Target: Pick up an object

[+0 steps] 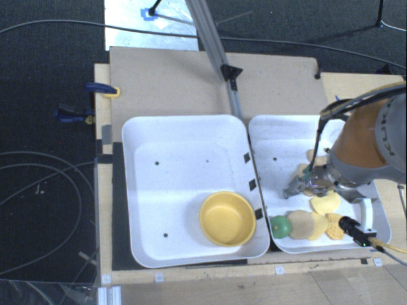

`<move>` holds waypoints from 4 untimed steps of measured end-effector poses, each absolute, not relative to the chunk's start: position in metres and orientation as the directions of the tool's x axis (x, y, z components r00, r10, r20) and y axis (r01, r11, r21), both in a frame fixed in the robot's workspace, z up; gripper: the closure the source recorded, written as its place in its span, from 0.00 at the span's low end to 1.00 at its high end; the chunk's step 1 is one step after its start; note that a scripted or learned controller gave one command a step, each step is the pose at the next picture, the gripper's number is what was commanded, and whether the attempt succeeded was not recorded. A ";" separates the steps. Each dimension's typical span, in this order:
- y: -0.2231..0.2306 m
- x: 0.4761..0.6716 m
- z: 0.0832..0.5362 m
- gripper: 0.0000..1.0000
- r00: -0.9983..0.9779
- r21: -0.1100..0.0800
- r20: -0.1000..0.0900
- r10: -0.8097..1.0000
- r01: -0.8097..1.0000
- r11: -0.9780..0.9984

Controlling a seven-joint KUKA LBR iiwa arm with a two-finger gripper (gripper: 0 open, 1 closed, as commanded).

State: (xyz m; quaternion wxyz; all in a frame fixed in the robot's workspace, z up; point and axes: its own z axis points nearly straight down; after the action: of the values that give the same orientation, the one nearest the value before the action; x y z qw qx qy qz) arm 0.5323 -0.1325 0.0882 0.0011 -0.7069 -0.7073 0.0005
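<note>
My gripper [304, 184] is low inside the right bin [280, 138], near the bin's middle, with the grey arm and its orange band [359, 138] coming in from the right. Just in front of it lie a pale yellow flat piece [325, 203], a beige round piece [301, 224], a green ball [280, 225] and a waffle-like orange piece [334, 228]. A small tan piece [314, 155] shows behind the gripper, partly hidden by the wrist. Whether anything is held is hidden from this angle.
A yellow bowl [227, 218] sits in the front right part of the left bin [165, 138]. A grey pole [210, 37] slants over the bench behind the bins. A black cable loops over the wrist. The bins' shared wall stands just left of the gripper.
</note>
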 end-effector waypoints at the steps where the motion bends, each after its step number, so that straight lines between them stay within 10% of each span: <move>1: -0.133 0.534 0.101 1.00 0.000 0.003 0.000 1.000 1.000 0.000; 4: -0.133 0.537 0.238 1.00 -0.006 0.007 -0.002 1.000 1.000 0.006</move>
State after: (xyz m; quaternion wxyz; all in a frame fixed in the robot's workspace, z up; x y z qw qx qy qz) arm 0.5375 -0.1331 0.2378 -0.0033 -0.7050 -0.7092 -0.0020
